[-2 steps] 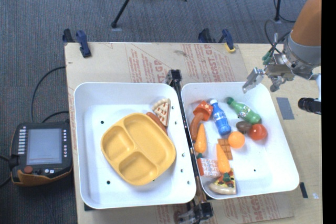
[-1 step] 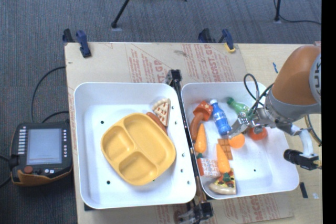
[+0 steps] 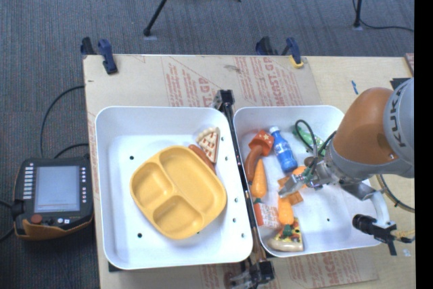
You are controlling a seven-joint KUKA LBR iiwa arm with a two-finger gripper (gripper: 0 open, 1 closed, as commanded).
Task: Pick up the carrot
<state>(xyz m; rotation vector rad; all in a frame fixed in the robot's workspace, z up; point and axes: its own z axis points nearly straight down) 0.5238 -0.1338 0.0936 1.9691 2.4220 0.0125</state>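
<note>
Red mirrored print across cardboard bench top (image 3: 196, 74)

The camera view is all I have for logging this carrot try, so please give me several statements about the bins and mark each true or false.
1. The yellow divided plate lies in the left bin. True.
2. The blue bottle lies in the left bin. False: it lies in the right bin, near its upper middle.
3. The gripper is over the right bin. True.
4. The carrot lies on the yellow divided plate. False: it lies in the right bin, close to its left wall.
5. A pizza slice toy lies near the right bin's front edge. True.
</note>
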